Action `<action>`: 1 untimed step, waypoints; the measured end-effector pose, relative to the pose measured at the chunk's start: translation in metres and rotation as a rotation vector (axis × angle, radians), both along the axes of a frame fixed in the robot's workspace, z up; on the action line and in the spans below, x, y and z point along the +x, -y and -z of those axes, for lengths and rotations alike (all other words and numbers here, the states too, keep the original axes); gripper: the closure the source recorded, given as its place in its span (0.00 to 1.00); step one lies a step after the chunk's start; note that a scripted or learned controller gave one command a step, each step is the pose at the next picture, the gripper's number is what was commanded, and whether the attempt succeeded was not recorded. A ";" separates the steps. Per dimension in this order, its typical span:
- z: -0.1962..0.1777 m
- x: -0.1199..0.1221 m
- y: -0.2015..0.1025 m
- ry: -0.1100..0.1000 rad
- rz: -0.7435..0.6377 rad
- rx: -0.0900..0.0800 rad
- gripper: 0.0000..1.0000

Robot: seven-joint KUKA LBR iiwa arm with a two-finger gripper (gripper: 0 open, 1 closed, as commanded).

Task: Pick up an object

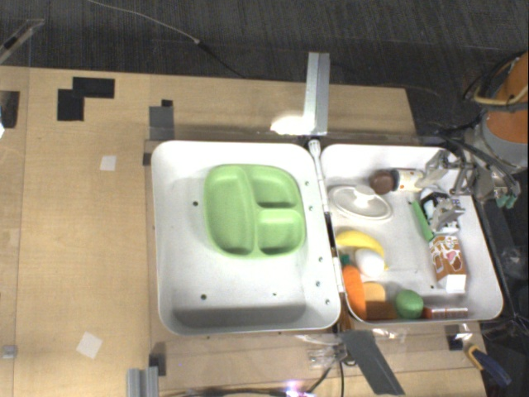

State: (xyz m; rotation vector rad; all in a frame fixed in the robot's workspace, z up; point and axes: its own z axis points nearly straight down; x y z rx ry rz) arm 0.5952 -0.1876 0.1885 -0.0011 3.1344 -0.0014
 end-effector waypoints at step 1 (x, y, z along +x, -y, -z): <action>0.090 -0.051 0.017 0.008 -0.057 -0.004 0.00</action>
